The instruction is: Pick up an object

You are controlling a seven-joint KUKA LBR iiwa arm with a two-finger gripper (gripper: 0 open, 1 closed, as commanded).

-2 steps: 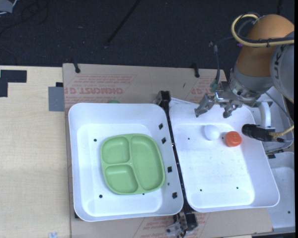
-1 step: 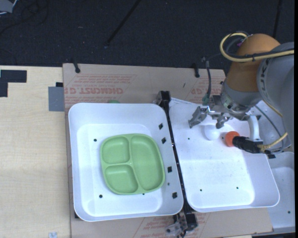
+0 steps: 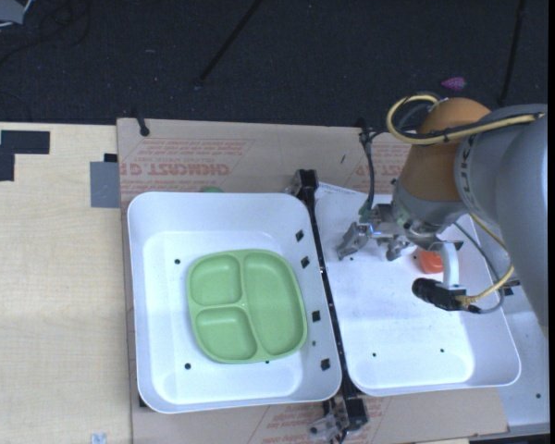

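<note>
Gripper [image 3: 370, 241] hangs low over the right bin [image 3: 416, 359], near its upper left corner; fingers spread apart, nothing between them. Small orange object [image 3: 431, 262] lies on the bin floor just right of the gripper and slightly nearer the camera, partly under the arm. Green divided plate [image 3: 246, 305] sits well left, in the left bin [image 3: 157, 340].

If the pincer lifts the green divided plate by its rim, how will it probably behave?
The green divided plate looks like moulded plastic, so it is probably stiff and light. It lies flat in the left bin, so it is unlikely to roll. Its glossy, low rim may be slippery to pinch.
</note>
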